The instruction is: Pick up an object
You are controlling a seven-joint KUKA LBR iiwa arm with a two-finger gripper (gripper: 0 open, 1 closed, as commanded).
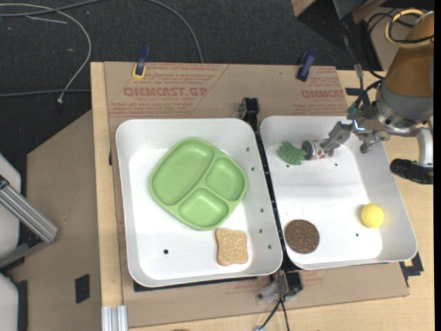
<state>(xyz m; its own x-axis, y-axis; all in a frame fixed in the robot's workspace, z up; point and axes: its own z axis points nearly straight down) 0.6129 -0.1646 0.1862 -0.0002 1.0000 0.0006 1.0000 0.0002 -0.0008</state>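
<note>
Low over the right bin (386, 254), pincer (313, 149) beside green toy (291, 153).

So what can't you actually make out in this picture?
- Gripper, camera view: too small and blurred to tell whether it grips anything.
- Green item beside it: too small to identify; whether they touch is unclear.
- Arm: cut off by the right edge.
- Brown disc: surface detail too fine.

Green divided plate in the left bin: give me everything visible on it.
The green divided plate is pale green, plastic-looking, rounded-square, with three compartments: one large, two smaller. It lies flat, turned diagonally, mid left bin. Nothing sits in it. The toast slice lies just beyond its lower corner; contact is unclear.
</note>
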